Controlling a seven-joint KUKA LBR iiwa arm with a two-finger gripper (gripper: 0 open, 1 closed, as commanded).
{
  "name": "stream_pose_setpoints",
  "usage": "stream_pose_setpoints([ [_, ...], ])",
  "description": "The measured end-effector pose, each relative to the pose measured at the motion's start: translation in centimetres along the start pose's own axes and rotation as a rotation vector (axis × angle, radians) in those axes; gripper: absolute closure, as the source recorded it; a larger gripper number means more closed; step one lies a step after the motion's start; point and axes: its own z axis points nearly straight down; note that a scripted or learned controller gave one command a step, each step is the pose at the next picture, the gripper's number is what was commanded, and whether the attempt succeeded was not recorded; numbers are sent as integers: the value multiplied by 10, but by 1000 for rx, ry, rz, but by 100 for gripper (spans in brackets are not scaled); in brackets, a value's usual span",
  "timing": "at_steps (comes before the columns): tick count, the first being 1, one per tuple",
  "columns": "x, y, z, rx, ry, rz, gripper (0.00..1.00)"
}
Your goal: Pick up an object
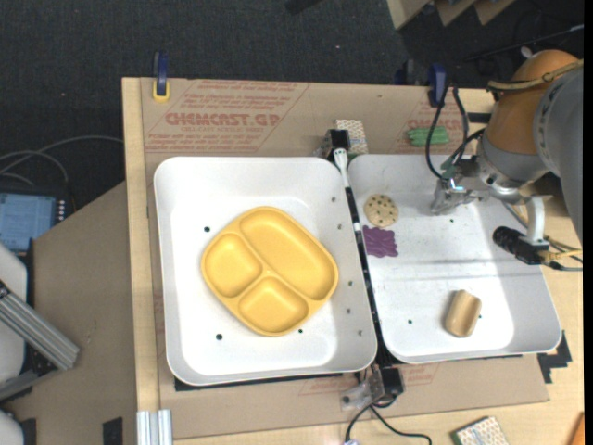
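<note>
- Bins are seen side by side on the counter [232, 119], so a thing can be lifted from one of them.
- A yellow divided plate [269, 269] is laid flat in the middle of the left bin [176, 248].
- Three small things are kept in the right bin [519, 336]: a round cookie [381, 209] near the top left, a purple piece [380, 242] just below it, and a tan roll [461, 312] lower down, well apart from them.
- The gripper [451, 191] is held over the top part of the right bin, near the cookie.
- Nothing is seen held in it; whether the jaws are released or clenched cannot be told.
- The cookie is judged the closest thing to be picked.
</note>
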Motion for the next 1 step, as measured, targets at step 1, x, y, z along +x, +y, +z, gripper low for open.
stream_pose_setpoints([
  [1, -17, -43, -55, 10, 5, 3, 100],
])
